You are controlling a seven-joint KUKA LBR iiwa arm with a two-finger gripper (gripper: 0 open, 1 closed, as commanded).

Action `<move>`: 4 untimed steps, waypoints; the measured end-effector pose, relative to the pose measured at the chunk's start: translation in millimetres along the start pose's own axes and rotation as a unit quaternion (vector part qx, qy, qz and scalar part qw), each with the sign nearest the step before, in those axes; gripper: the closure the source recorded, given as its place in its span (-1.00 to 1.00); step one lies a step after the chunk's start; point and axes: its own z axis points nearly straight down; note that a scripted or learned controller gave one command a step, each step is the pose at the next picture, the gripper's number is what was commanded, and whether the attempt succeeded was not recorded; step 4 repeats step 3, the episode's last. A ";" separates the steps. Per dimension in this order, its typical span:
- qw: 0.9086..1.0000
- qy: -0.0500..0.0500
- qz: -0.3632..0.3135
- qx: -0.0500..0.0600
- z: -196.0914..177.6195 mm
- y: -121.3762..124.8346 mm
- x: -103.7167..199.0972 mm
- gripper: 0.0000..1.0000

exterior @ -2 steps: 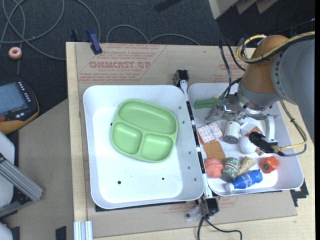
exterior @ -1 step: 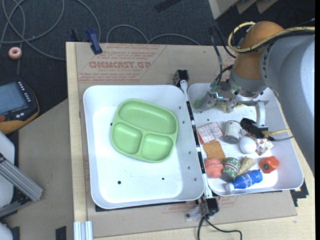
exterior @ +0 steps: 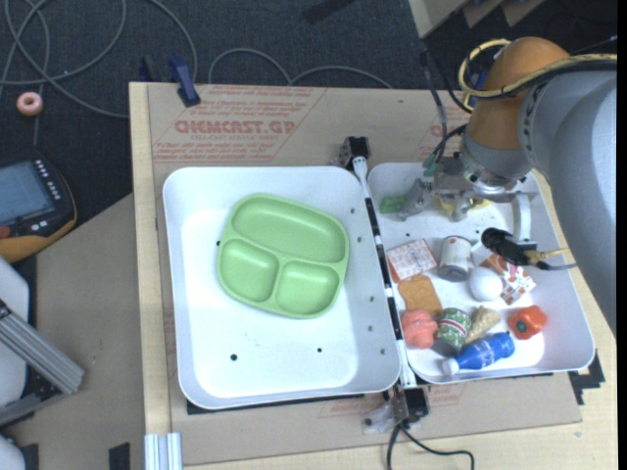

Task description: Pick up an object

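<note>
My gripper (exterior: pixel 446 200) hangs low over the far end of the right bin (exterior: pixel 568 355), below the orange wrist band. A small green piece (exterior: pixel 393 204) lies just left of it, against the bin's far-left wall. Nearer the front lie a patterned square packet (exterior: pixel 411 258), a grey can (exterior: pixel 454 257), a white egg (exterior: pixel 483 285), a tan cracker (exterior: pixel 419 290), a pink-red lump (exterior: pixel 419 329), a green patterned ball (exterior: pixel 453 327), a cone (exterior: pixel 483 318), a blue bottle (exterior: pixel 486 351) and a red pepper (exterior: pixel 529 321).
The left bin (exterior: pixel 196 341) holds a green divided plate (exterior: pixel 282 255). A small coloured packet (exterior: pixel 517 284) lies beside the egg. The bulky grey arm covers the right bin's far-right corner. Cables and a handheld screen (exterior: pixel 29 199) lie off the bench at left.
</note>
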 end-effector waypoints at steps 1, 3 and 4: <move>1.000 -0.002 -0.002 -0.012 -1.6 -71.4 -22.8 -1.00; 1.000 -0.002 -0.003 -0.014 -102.7 -64.3 55.4 1.00; 1.000 -0.002 -0.003 -0.014 -102.7 -64.3 55.4 1.00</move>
